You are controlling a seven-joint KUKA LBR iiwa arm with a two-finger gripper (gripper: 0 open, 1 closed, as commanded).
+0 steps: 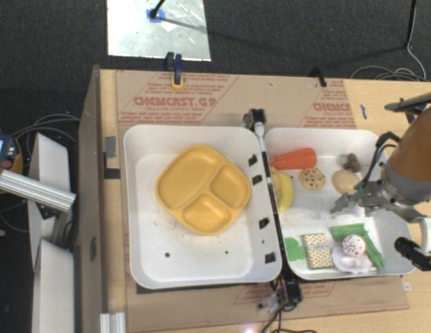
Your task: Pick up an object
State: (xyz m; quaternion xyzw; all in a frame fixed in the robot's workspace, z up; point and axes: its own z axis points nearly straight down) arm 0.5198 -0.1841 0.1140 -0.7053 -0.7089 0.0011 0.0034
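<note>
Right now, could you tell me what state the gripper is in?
Gripper: cannot be told; it hangs over the right bin, near the beige piece.

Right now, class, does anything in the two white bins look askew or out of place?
Only mildly: the yellow divided plate lies turned cornerwise in the left white bin, not square with its walls. The curved yellow banana is pressed against the right white bin's left wall.

Yellow divided plate (203,189) in left bin (142,255); food items in right bin (326,139).
</note>
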